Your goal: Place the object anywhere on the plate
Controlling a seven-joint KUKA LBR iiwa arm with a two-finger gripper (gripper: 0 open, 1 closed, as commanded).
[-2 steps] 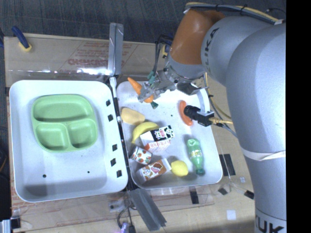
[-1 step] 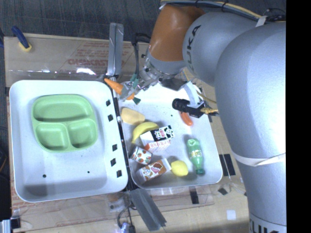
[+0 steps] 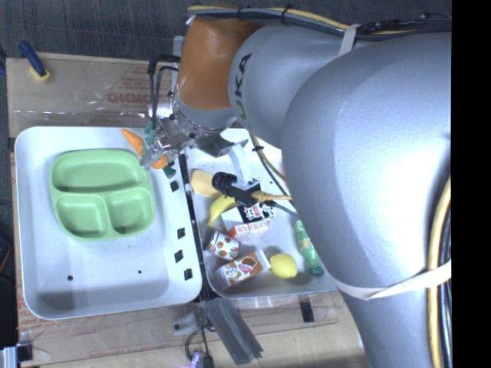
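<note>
camera view puts the gripper (image 3: 157, 146) over the left bin (image 3: 31, 228), just off the upper right corner of the green plate (image 3: 102, 192). you can see an orange carrot-like object (image 3: 136, 142) poking out at the gripper's tip, touching or almost touching the plate's rim. whether it actually sits between the fingers, and whether they're apart or together, you cannot tell; the wrist hides them. judge it as a light, rigid plastic toy with a smooth, tapering skin, so it may slide out toward the thin end; take it across the thick middle. it won't break if dropped. the plate's three shallow compartments should stop it rolling. right bin (image 3: 326, 286) holds a banana (image 3: 221, 208), lemon (image 3: 284, 265), green bottle (image 3: 308, 251) and small cartons (image 3: 234, 255).
</note>
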